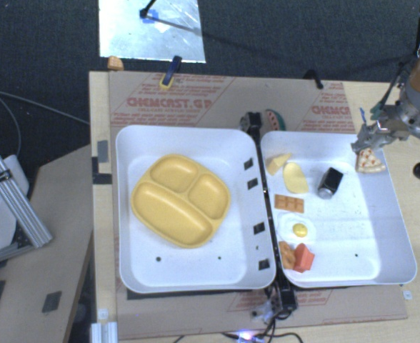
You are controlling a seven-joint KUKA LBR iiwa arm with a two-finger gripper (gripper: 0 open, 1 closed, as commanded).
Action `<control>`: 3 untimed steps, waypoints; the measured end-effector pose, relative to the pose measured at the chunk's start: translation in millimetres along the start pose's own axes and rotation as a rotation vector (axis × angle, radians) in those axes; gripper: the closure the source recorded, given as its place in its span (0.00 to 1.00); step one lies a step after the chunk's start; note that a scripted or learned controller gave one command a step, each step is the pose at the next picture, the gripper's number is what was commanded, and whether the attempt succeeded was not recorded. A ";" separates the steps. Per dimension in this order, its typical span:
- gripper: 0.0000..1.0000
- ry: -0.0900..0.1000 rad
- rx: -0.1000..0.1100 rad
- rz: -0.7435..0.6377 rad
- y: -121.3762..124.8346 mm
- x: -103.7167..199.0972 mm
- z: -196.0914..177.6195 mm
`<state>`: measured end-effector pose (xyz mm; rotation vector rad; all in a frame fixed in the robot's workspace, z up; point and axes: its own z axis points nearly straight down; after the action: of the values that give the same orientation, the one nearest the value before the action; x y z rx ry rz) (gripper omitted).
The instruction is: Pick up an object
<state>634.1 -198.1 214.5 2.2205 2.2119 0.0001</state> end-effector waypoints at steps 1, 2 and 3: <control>1.00 0.002 -0.002 -0.011 1.6 5.0 -10.6; 1.00 0.000 -0.006 -0.015 2.6 5.0 -21.8; 1.00 -0.002 -0.010 -0.020 3.7 4.9 -32.9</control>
<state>637.6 -193.0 247.5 2.1930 2.2279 0.0087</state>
